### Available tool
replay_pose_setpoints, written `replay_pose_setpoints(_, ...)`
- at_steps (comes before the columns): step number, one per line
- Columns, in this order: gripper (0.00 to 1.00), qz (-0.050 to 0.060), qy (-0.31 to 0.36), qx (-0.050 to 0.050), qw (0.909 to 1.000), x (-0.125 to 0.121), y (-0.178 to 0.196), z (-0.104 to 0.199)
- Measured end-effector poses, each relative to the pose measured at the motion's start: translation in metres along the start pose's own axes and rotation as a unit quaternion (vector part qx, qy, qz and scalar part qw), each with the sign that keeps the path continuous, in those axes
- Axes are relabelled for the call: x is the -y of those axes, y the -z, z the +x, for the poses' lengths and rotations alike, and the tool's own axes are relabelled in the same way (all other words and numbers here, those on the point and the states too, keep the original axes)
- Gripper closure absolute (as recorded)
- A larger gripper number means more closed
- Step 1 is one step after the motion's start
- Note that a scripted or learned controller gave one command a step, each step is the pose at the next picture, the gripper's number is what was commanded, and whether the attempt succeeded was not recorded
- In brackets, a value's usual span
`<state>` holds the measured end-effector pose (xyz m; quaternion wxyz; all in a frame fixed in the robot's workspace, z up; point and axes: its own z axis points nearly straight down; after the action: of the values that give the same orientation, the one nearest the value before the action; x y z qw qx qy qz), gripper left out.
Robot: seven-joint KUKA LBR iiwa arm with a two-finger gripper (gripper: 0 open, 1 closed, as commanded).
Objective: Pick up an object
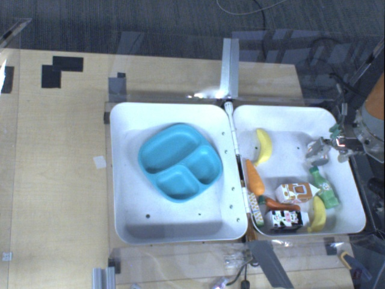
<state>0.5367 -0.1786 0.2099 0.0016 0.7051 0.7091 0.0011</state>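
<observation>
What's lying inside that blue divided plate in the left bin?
Nothing that I can see: the blue plate shows three bare compartments. It sits alone in the left bin. Whatever might lie under the plate is covered. The bananas, carrots and cartons are all in the right bin.

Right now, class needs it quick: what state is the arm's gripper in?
Two-finger gripper: over the right white bin, nothing visibly between its fingers; open or shut cannot be told.
</observation>
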Motion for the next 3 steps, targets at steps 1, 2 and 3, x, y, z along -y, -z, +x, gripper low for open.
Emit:
replay_pose_setpoints(1,0.00,0.000,-0.031,0.000,0.9995,-0.072,-0.019,0.075)
replay_pose_setpoints(2,0.00,-0.002,0.000,0.001,1.0000,-0.134,0.019,0.051)
replay_pose_setpoints(3,0.00,0.000,0.054,0.000,0.9985,-0.133,-0.111,0.082)
